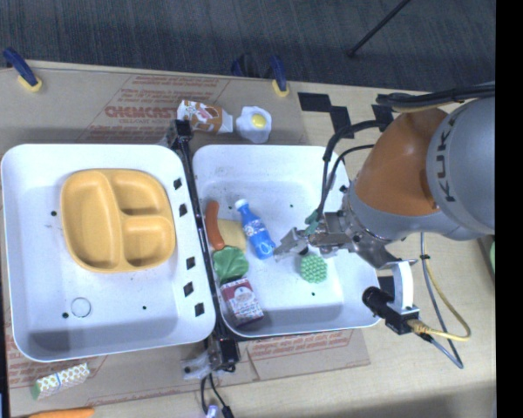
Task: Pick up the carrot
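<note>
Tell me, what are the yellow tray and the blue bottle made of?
The yellow tray looks like smooth moulded plastic: one even colour, rounded compartments, soft sheen. The blue bottle also seems plastic, glossy, with a white cap and a label; it is too small to be sure.

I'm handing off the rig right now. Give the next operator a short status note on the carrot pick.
Claw: low in the right bin, beside the green spiky ball; nothing seen between its fingers.
Carrot: lies along the right bin's left wall, next to the blue bottle, above the green leafy item; apart from the claw.
Done: nothing, carrot not picked.
Left: move the claw left past the bottle, grasp the carrot, lift.
</note>
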Robot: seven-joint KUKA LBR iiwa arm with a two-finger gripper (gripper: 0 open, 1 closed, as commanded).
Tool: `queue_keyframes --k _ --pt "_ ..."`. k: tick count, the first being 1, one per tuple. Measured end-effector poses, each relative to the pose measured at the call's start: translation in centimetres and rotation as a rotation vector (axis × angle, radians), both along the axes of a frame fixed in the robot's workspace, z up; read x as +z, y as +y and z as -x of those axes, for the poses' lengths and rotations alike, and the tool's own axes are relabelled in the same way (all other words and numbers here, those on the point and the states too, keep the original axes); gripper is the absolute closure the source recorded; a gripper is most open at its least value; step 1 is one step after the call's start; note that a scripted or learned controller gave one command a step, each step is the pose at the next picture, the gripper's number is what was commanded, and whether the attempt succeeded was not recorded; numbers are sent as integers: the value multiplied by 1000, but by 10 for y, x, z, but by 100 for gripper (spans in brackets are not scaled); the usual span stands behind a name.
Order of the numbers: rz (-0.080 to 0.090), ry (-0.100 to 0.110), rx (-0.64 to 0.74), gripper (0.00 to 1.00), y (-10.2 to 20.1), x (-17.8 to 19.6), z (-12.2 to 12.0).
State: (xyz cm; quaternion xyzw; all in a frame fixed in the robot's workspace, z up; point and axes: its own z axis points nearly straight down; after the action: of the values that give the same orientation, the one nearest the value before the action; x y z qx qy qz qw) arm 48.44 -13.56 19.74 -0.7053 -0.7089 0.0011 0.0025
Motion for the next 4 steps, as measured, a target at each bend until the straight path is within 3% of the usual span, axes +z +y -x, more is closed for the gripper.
queue_keyframes --k 1,2,3,4 --pt "1 -1 5 0 87 -6 -20" --pt "3 0 -339 0 143 -6 -35" --pt "2 3 -333 100 143 4 -35" --pt "2 2 -187 100 198 12 9"
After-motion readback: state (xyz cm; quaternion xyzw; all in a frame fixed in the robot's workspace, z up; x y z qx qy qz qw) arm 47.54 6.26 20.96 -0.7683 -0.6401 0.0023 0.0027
